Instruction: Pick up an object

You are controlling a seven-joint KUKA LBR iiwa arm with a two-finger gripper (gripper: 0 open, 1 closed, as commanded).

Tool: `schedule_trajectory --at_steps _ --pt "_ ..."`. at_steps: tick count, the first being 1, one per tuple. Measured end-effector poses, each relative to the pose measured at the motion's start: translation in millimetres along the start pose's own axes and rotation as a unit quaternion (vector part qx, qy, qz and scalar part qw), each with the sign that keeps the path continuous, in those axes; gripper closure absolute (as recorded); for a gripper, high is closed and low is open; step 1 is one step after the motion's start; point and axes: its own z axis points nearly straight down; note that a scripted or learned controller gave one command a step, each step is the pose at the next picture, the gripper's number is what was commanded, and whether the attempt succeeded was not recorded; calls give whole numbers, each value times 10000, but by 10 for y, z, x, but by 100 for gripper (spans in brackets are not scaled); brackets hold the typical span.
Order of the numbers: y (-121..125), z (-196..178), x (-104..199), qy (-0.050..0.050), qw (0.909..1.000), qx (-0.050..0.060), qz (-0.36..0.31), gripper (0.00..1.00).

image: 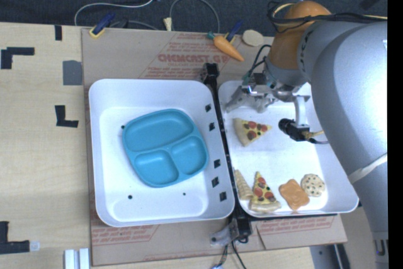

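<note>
Gripper (pixel 250 97) hangs low over the right bin's (pixel 337 189) back-left corner, can't tell its state, probably lining up on the pizza slice (pixel 251 131) lying just beside it, untouched.

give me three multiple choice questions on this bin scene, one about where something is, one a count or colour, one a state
1. Where does the blue divided plate lie?
A. in the left bin
B. in the right bin
C. on the cardboard behind the bins

2. How many pizza slices lie in the right bin?
A. one
B. two
C. four

3. What is the state of the toy carrot?
A. gripped by the end effector
B. resting on the blue plate
C. lying loose on the cardboard behind the bins

Answers:
1. A: the plate sits inside the left bin's white walls.
2. B: one slice lies near the bin's middle, another at its front edge.
3. C: the carrot lies outside both bins, apart from the end effector.
</note>
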Motion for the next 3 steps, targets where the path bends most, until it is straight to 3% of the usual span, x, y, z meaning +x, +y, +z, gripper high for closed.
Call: schedule_trajectory --at_steps 1,2,3 --pt "-530 -26 -164 -4 10000 12 16 0" --pt "-550 -14 -13 -22 10000 -14 6 0" --pt "-249 -5 15 0 10000 3 4 0"
